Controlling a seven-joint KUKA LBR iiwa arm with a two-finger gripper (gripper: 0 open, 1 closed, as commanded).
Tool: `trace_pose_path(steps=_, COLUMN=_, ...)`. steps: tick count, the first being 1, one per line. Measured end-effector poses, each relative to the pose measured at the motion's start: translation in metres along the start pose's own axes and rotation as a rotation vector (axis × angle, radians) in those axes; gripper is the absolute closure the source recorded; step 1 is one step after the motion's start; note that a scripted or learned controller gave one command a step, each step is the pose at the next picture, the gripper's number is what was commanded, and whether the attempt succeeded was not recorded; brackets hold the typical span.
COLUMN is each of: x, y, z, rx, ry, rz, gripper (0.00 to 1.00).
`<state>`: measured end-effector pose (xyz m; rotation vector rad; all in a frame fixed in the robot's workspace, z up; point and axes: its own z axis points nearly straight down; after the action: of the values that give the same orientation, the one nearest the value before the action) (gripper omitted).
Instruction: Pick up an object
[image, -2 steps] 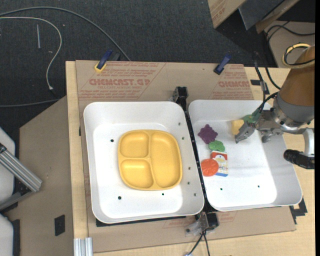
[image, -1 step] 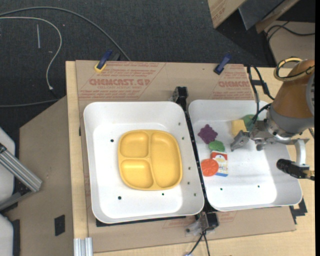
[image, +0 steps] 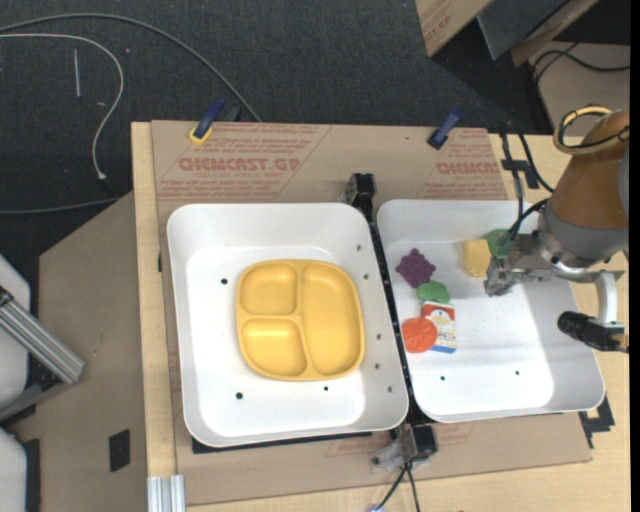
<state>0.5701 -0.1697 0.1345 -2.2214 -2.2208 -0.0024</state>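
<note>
1. Yellow divided plate (image: 300, 320) lies in the left bin (image: 200, 250).
2. Right bin (image: 520, 380) holds a purple piece (image: 415, 267), orange disc (image: 419, 335), small carton (image: 442, 326) and yellow block (image: 476, 257).
3. Gripper (image: 497, 283) hangs just beside the yellow block; whether its fingers are open or closed cannot be told.

You see a brown board-covered bench (image: 300, 160) bearing two white bins, left (image: 190, 330) and right (image: 520, 390), touching side by side.
</note>
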Motion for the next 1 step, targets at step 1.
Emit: trace_pose_path(steps=1, x=-0.0039, y=0.0069, z=-0.0629, rx=-0.007, ry=-0.004, rz=-0.001, gripper=1.00)
